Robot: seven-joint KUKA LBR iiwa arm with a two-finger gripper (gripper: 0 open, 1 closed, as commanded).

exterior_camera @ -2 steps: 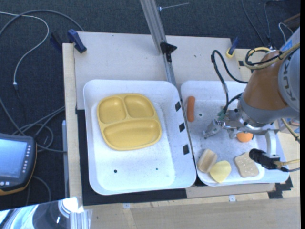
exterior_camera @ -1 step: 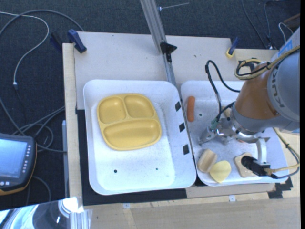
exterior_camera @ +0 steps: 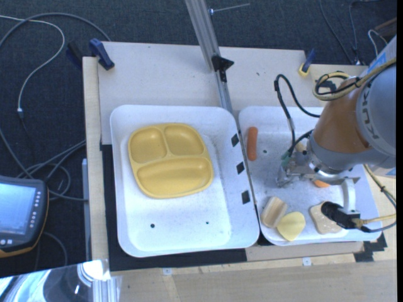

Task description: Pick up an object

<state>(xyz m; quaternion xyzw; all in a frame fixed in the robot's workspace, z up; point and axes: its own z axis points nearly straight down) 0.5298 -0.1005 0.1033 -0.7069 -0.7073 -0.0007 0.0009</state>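
Pale wooden worktop (exterior_camera: 157, 68) on a dark carpeted floor, carrying two shallow white bins side by side. Near edge, right bin (exterior_camera: 272, 119): a yellow rounded piece (exterior_camera: 291, 226) lies at the near rim, touching a tan bread-like piece (exterior_camera: 273, 211) on its left; a second tan piece (exterior_camera: 323, 221) lies toward the near right corner, partly covered by a black part of the arm. Mid-bin: the gripper (exterior_camera: 288, 175) is lowered close to the bin floor; whether its fingers are open or closed cannot be told, and nothing is visible between them. A small orange piece (exterior_camera: 321, 183) shows just beside the gripper, under the wrist. Toward the far left corner of this bin, an orange sausage-shaped object (exterior_camera: 252, 143) lies along the left wall. Left bin (exterior_camera: 119, 187): a yellow three-compartment plate (exterior_camera: 170, 159) sits in its far half. Far edge: blue clamps (exterior_camera: 101, 53) grip the worktop's corners.
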